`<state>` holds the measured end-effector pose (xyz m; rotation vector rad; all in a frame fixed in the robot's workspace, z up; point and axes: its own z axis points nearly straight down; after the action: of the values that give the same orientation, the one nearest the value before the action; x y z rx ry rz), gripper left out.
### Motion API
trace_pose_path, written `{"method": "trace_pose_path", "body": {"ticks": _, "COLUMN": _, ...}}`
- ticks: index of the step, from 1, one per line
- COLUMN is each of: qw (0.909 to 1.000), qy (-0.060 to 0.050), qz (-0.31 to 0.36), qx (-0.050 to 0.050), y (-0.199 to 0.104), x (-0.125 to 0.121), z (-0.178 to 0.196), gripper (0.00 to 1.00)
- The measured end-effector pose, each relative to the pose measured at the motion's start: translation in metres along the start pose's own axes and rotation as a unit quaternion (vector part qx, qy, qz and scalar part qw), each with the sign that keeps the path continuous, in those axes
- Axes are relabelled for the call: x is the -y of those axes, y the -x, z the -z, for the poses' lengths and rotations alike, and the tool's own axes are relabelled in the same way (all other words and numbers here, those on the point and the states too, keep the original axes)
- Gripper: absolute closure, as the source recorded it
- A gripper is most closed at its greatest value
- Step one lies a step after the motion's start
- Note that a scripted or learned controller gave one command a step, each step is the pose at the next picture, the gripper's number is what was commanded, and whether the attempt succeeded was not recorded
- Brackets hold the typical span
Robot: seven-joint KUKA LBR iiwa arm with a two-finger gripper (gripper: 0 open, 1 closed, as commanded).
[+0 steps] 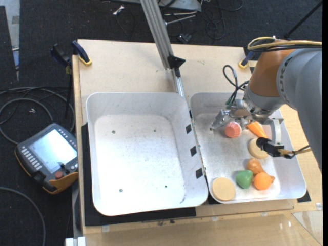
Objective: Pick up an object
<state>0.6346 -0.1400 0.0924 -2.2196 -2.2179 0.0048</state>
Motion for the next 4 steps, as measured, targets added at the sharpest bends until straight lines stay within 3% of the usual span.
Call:
{"method": "trace_pose_path", "body": {"ticks": 1, "qw": 1.0000, "qy": 0.003, "qz": 0.000, "qx": 0.000, "y": 0.000, "x": -0.002, "z": 0.013, "gripper": 1.00}}
{"method": "trace_pose_path", "body": {"ticks": 3, "qw": 1.0000, "qy": 0.006, "qz": 0.002, "qx": 0.001, "y": -0.008, "x": -0.003, "z": 0.121, "gripper": 1.00}}
{"method": "trace_pose_path", "body": {"ticks": 4, "qw": 1.0000, "qy": 0.002, "qz": 0.004, "qx": -0.001, "y": -0.058, "x": 0.015, "z": 0.125, "gripper": 1.00}}
